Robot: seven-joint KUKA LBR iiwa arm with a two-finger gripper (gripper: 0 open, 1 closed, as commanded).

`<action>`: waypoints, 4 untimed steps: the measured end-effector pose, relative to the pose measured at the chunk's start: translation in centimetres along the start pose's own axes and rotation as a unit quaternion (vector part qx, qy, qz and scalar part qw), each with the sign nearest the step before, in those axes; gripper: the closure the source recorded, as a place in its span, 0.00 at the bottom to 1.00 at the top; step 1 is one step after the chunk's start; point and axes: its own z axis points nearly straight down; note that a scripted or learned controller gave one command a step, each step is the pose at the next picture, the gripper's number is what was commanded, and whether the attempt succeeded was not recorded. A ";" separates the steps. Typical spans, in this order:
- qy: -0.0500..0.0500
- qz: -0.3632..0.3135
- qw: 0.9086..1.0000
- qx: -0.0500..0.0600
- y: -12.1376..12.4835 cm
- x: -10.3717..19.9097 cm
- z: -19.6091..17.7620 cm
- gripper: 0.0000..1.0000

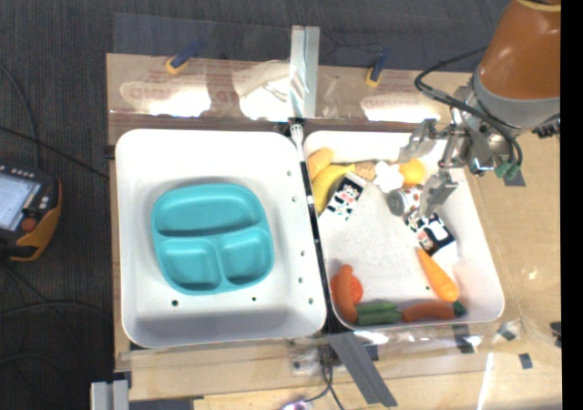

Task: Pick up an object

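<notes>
The right bin holds several toy items: a yellow banana, a black-and-white spotted piece, a small yellow-orange fruit, a grey round piece, a black, white and red packet, a carrot, a red pepper, a green vegetable and a red chili. My gripper hangs over the bin's back right part, just right of the yellow-orange fruit. It is open, its fingers spread, with nothing between them.
The left bin holds a teal divided plate. A metal divider post stands at the back between the bins. Clips and plastic sheeting lie along the back edge. A handheld pendant lies at the far left.
</notes>
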 end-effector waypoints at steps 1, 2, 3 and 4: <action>0.001 0.085 0.996 0.000 -3.1 -2.9 17.1 0.00; -0.004 0.107 0.994 0.001 -8.3 1.0 19.3 0.00; -0.008 0.178 0.984 -0.004 -9.6 8.0 19.1 0.00; -0.007 0.217 0.976 0.000 -5.4 6.4 19.2 0.00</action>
